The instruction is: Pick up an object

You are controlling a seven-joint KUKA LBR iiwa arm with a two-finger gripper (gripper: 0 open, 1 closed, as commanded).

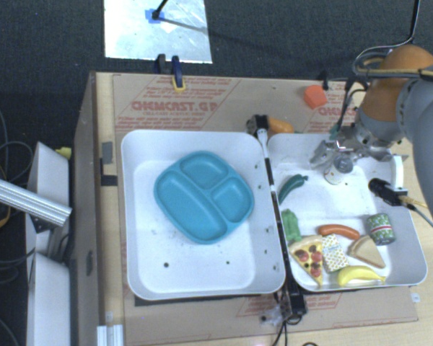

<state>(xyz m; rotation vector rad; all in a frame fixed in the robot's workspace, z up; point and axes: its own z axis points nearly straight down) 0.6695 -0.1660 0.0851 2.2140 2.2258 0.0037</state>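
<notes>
My gripper hangs over the far part of the right bin, pointing down at bare white floor. Left of it and a little nearer lies a green pepper. Along the bin's near side sit a green leafy piece, a sausage, a pizza slice, a cracker, a bread slice, a banana and a small can. None of them touches the gripper.
The left bin holds a blue divided plate. An orange block and an orange-yellow item lie on the bench behind the bins. The grey arm comes in from the right above the right bin's far corner.
</notes>
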